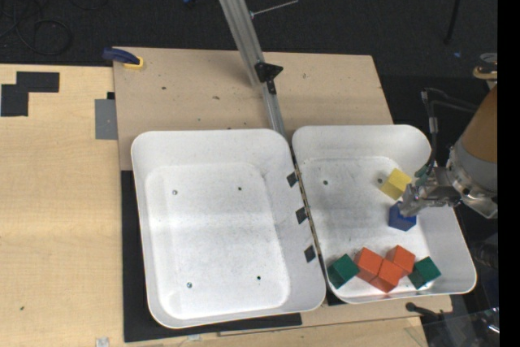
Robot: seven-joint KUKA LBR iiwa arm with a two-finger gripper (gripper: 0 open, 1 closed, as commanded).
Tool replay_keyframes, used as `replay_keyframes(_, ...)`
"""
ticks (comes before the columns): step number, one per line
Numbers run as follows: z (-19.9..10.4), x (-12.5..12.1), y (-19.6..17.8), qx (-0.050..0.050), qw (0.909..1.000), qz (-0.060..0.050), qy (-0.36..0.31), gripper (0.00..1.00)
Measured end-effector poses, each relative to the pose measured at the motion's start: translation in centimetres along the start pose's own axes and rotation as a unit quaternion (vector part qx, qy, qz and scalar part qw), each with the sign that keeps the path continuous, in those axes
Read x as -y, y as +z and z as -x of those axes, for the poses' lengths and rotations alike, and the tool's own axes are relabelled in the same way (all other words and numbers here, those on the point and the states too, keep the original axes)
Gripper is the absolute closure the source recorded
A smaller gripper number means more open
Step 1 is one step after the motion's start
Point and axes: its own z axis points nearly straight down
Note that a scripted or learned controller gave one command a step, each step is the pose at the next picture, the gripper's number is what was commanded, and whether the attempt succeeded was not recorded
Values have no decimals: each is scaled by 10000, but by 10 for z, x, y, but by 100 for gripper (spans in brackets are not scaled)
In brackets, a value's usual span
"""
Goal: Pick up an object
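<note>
In the right bin [357,150] lie a yellow block [396,183], a blue block [401,218], two orange-red blocks [383,266] and two green blocks [343,270] [424,271]. My gripper [412,200] reaches in from the right and sits low over the blue block, just below the yellow one. Its metal fingers point down and left, right at the top of the blue block. The blue block rests on the bin floor, partly covered by the fingers.
The left bin [154,150] lies beside the right one, with black clips along the shared rim. A slanted aluminium rail [240,20] rises behind the bins. The orange and green blocks cluster at the right bin's front edge.
</note>
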Motion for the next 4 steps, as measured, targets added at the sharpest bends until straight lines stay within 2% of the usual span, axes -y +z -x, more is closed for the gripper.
replay_keyframes(1, 1, -1, -23, -1, 10000, -12, 1, 100)
replay_keyframes(2, -55, -9, -19, -18, 10000, -31, -18, 100)
replay_keyframes(4, -138, -51, -19, -9, 10000, -24, -8, 100)
